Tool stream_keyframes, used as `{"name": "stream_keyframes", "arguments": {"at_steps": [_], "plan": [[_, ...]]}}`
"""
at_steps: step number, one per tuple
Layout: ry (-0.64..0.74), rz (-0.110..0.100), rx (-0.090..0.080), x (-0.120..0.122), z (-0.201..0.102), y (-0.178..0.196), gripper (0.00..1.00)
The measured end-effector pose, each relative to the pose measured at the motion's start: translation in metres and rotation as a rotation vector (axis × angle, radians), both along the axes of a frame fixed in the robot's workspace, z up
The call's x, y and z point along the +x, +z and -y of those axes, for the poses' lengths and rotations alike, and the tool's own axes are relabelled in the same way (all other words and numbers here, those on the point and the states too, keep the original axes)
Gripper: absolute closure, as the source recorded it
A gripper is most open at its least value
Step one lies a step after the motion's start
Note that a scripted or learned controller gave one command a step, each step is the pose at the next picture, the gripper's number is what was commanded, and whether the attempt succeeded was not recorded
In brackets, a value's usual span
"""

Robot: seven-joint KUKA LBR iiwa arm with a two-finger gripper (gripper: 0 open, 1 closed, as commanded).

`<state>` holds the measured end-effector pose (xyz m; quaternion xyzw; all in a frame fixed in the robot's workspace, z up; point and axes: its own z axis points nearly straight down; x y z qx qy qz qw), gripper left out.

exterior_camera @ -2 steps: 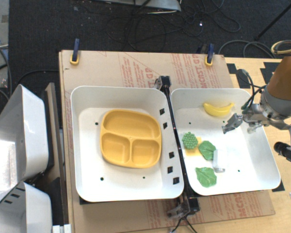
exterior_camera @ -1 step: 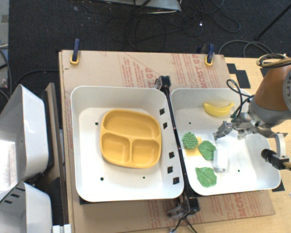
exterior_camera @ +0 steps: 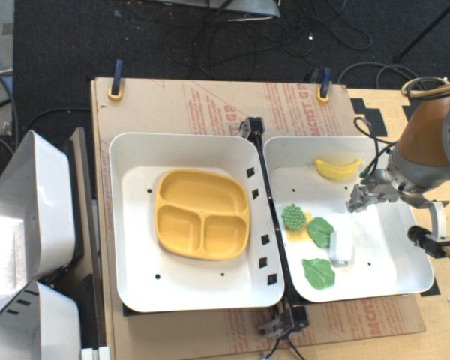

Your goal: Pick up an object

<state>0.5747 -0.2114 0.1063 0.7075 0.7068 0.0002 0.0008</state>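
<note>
a grey arm (exterior_camera: pixel 427 145) with an orange band reaches in from the right over the right-hand bin (exterior_camera: pixel 405 276) of two shallow white bins set side by side on a cardboard-covered desk (exterior_camera: pixel 210 103). its tool (exterior_camera: pixel 360 199) hangs low over the bin's upper middle, just below and to the right of a yellow banana (exterior_camera: pixel 337 169) lying near the bin's far wall; whether the tool is open or closed cannot be made out, and nothing can be seen in it. further left in the same bin, close to the divider, sit a bumpy dark green piece (exterior_camera: pixel 292 217) with a small yellow bit touching its right side, a green leafy piece (exterior_camera: pixel 319 230) just beside that, a pale whitish object (exterior_camera: pixel 339 250) below it, and another green leafy piece (exterior_camera: pixel 319 273) near the front wall. the left bin (exterior_camera: pixel 135 276) holds a yellow divided tray (exterior_camera: pixel 202 214) with three compartments, lying flat at its centre. blue and yellow clamps (exterior_camera: pixel 116 81) pin the cardboard at its far edge, and black cables (exterior_camera: pixel 232 36) trail across the dark floor beyond.
</note>
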Motion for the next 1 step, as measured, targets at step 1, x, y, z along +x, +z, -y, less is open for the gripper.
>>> {"name": "stream_keyframes", "arguments": {"at_steps": [1], "plan": [[0.005,0.006,-0.002,0.0041,-0.0014,0.0639,1.0]]}}
